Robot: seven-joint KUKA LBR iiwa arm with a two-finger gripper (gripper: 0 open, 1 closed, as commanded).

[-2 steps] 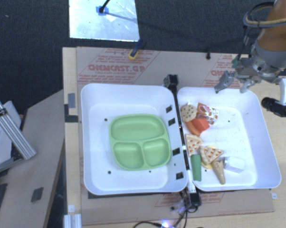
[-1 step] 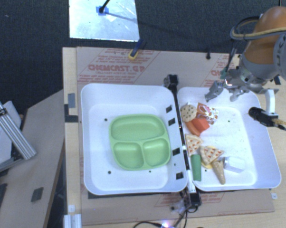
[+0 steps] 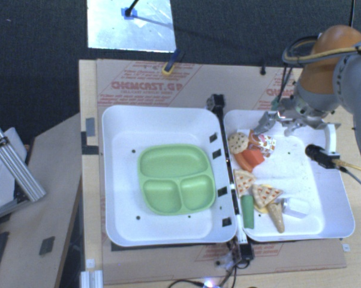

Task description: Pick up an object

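Observation:
My gripper point(image 3: 274, 130) hangs over the back of the right bin point(image 3: 330, 191), its two fingers spread open. A small red-and-white toy point(image 3: 264, 142) lies just below the left fingertip point(image 3: 259, 129); nothing sits between the fingers. Along the bin's left side lie a round cookie point(image 3: 237, 141), a red piece point(image 3: 250, 159), two pizza slices point(image 3: 243, 180) point(image 3: 267, 194), a green stick point(image 3: 247, 211), a tan cone point(image 3: 277, 216) and a pale clear item point(image 3: 298, 207).
The left bin point(image 3: 117, 161) holds a green divided plate point(image 3: 174, 179). A black hinge strip point(image 3: 223, 161) runs between the bins. A black cylinder with a cable point(image 3: 319, 155) juts over the right bin's right part. The grey arm with its orange band point(image 3: 336, 47) comes in from the upper right.

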